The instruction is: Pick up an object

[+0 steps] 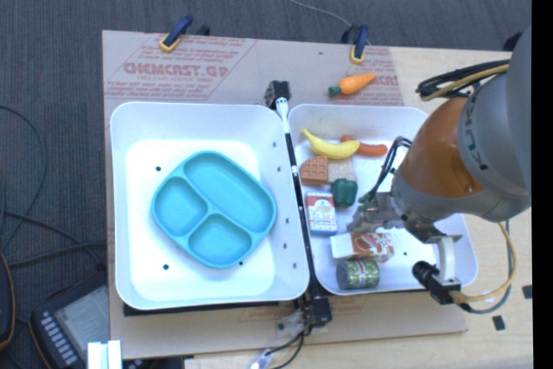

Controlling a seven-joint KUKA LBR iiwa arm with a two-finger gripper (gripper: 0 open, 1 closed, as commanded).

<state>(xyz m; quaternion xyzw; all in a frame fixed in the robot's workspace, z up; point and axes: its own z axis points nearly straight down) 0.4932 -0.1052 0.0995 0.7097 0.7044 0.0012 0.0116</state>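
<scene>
Dark grey carpet surrounds a plywood bench (216, 73) bearing two white bins. From above, the left bin (130, 186) holds a blue divided plate (213, 208). The right bin (449, 281) holds a banana (330, 145), a waffle (314, 170), a small carton (321, 213) and a green can (357, 274). The gripper (373, 225) hangs low among them, just above the can; its grasp I cannot tell. A toy carrot (353, 85) lies outside on the bench.

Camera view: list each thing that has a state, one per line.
Blue plate: lying flat in the left bin, bare.
Banana: lying in the right bin.
Green can: on its side.
Toy carrot: on the bench, outside both bins.
Gripper: low over the right bin's items.
</scene>
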